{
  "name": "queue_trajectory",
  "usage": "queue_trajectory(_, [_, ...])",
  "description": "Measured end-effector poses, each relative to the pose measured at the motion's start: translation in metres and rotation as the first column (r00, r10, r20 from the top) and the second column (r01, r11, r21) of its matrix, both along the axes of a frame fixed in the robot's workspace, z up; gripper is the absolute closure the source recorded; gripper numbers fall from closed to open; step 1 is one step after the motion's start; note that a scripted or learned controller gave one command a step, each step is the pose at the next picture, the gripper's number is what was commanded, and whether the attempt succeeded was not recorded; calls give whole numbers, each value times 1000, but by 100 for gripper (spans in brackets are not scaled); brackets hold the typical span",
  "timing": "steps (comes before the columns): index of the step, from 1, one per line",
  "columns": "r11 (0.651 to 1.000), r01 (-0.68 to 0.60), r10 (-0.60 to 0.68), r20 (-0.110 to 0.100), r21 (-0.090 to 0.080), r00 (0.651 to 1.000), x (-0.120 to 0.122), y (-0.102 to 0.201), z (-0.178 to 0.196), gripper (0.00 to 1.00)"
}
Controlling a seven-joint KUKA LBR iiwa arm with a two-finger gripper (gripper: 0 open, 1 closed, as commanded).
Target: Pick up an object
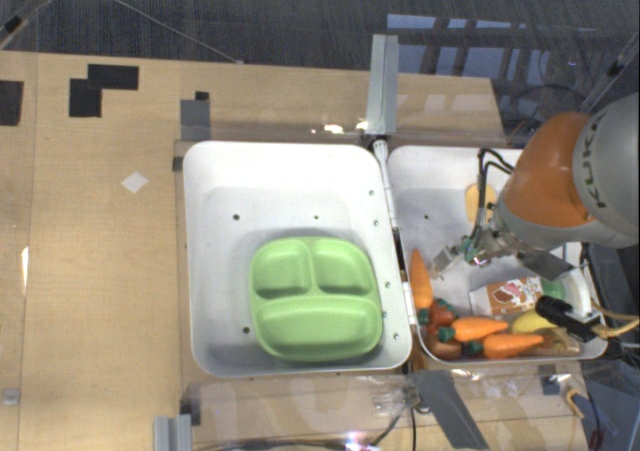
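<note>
Gripper low inside right bin, near bin centre; finger gap too small and blurred, cannot tell whether parted or closed, nothing visibly between. Arm slants in from 3 o'clock, likely lining up on toy food piled along bin's 6 o'clock wall. Pile: smooth orange carrots, one more upright at 9 o'clock wall, printed flat carton, yellow rounded piece, perhaps lemon. Left bin holds glossy green three-compartment tray, moulded plastic, rounded corners.
</note>
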State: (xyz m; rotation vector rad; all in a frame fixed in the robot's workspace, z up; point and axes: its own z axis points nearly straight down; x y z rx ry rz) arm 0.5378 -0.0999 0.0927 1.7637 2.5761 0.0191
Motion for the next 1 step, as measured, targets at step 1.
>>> queue_trajectory(1, [996, -90, 90, -16, 0, 996, 37, 12, 25, 0])
